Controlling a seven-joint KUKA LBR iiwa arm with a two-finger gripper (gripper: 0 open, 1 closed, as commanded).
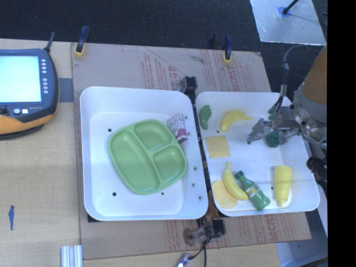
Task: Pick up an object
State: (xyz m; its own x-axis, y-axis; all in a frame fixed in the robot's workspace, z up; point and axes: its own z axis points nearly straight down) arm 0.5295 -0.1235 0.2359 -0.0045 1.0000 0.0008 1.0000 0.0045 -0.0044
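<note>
Metal claw [266,133] low over right shallow white bin [253,209], far-right part; cannot tell claw state. Small dark green rounded object [273,141] just beside claw, likely target; not seen gripped. Left of it: curved yellow plastic banana [233,118], flat yellow square slice [217,147]. Near side: green plastic bottle [253,192]. Left bin holds light green divided plate [147,156]. Judgement: pick not yet done; grasp and lift remain.

dark green object [273,140]: small, rounded, right bin, upper right, under the hand [266,132], partly hidden | whether it is gripped: unclear | nearest neighbours: yellow banana [233,119] to its left, yellow corn cob [282,185] below it
</note>
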